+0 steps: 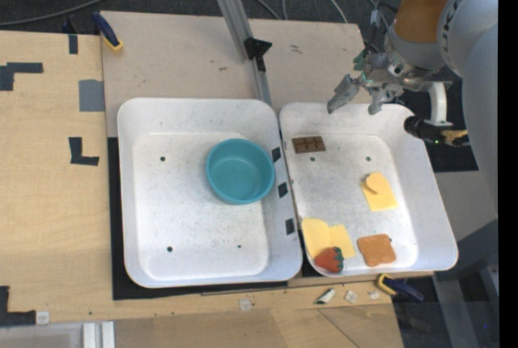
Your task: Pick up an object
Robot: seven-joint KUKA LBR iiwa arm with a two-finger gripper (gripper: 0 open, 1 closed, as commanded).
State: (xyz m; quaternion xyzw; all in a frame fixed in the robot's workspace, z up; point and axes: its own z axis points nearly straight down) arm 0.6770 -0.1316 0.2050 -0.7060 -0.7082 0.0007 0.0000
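Note:
My gripper (356, 99) hangs over the far edge of the right bin (421, 176), its two fingers spread apart with nothing between them. In the right bin lie a small brown chocolate-like bar (308, 145) near the far left, a yellow cheese-like wedge (379, 192) at mid right, a yellow slice (326, 236) at the near left with a red strawberry (329, 259) on it, and an orange-brown square (376, 249) beside them. A teal bowl (239, 170) sits in the left bin (162, 209).
A slanted grey metal pole (235, 10) with a black clamp stands behind the bins' junction. Cables run across the dark floor at the back. Blue-and-yellow clamps (108, 31) grip the board's edges. The arm's body (453, 6) fills the upper right.

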